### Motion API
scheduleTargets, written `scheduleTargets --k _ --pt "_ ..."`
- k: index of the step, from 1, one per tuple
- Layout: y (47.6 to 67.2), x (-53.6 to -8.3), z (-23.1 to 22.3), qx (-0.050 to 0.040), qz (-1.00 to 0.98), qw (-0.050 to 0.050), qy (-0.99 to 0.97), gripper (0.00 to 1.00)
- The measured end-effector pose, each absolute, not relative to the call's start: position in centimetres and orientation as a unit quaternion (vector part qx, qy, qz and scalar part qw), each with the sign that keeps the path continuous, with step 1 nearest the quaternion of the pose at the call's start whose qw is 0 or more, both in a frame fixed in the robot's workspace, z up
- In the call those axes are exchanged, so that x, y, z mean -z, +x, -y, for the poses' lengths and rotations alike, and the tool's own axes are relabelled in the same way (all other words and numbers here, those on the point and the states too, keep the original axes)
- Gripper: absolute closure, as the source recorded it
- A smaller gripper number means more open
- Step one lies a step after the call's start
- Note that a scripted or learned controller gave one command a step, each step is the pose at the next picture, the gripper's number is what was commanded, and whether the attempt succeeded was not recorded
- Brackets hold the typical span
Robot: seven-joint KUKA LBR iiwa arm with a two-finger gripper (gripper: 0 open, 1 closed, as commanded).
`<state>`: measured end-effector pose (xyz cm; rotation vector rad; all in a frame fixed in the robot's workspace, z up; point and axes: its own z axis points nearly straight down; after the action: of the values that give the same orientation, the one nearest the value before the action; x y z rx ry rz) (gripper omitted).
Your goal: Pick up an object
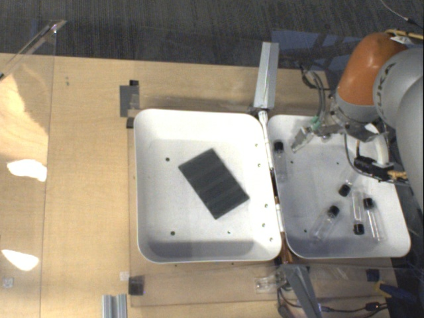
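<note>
the arm (387, 78) comes in at the upper right and is cut off by the frame edge, its orange band and grey housing bulking over the far corner of the right bin (397, 244) and hiding part of that bin's rim and floor; the gripper (306, 136) pokes out from under it toward the bin's upper left area, but it is small, partly tangled with cables, and whether its fingers are apart or together cannot be told, nor is anything seen between them. on the right bin's floor lie several small clear vials with black caps: one (278, 146) near the upper left corner just beside the gripper, one (344, 190) toward the middle, one (326, 221) lower down lying at a slant, and what looks like two more (366, 216) side by side near the right wall; their clear bodies fade into the white floor, so the exact count is hard to make out. the left bin (199, 121) holds a flat dark grey rectangular pad (213, 183), lying turned at an angle near the middle, well apart from the gripper. between the two bins at the far side a grey metal bracket (267, 75) stands up. a small black block (132, 99) sits on the wooden bench (79, 177) by the left bin's far left corner, and glare patches wash out the bench's left side
</note>
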<state>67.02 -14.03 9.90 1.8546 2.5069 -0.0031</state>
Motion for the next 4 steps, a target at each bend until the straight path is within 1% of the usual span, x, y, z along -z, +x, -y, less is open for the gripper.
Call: scheduleTargets --k 1,2,3,4 --pt "67.2 -10.7 13.5 -0.0035 -0.806 0.013 0.592 1.00" --pt "66.6 -9.8 9.8 -0.0021 -0.762 0.002 0.648 1.00" --pt "66.2 -10.9 20.5 -0.0021 -0.770 0.005 0.638 1.00" --pt "66.6 -8.9 10.3 -0.0040 -0.750 0.004 0.662 1.00"
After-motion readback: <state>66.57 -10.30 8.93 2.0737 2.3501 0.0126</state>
